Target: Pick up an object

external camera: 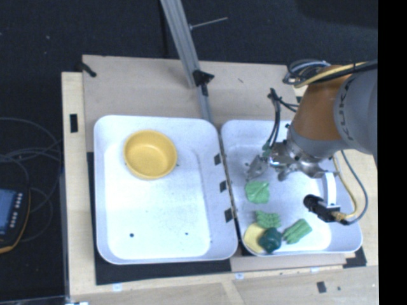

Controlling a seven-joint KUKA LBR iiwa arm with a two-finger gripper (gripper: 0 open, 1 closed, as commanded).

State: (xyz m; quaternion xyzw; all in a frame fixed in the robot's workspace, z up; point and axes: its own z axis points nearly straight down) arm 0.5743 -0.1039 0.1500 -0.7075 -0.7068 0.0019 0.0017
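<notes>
The gripper [264, 166] (I cannot tell its state) hangs just above the green block [257, 191] and might push it away.

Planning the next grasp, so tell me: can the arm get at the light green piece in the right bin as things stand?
Probably yes. The light green piece lies alone on bare floor of the right bin, apart from the cluster nearer the front, and the gripper hangs just above and behind it with nothing between.
</notes>
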